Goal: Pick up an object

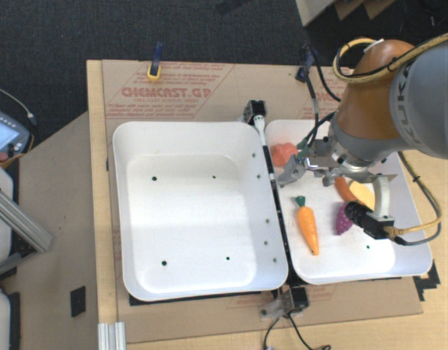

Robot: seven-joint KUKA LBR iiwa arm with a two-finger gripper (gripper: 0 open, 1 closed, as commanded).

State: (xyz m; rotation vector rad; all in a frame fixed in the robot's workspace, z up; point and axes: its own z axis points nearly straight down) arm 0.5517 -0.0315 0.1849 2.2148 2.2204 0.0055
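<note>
My gripper (pixel 309 168) hangs over the far-left part of the right bin (pixel 340 267), under the arm's orange band. An orange toy carrot (pixel 307 229) with a green top lies in that bin, just in front of the gripper and apart from it. A pinkish-red item (pixel 283 153) sits right behind the gripper near the bin's back-left corner. To the right of the carrot lies a purple bunch of grapes (pixel 343 219). An orange and yellow piece (pixel 353 191) is partly hidden under the wrist. Nothing visible is lifted off the bin floor.
The left bin (pixel 136 144) is bare white, and a ridge (pixel 273 195) divides the two bins. A black connector with a yellow cable (pixel 372 222) hangs off the arm beside the grapes. Clips (pixel 254 111) hold the bins to the cardboard bench.
</note>
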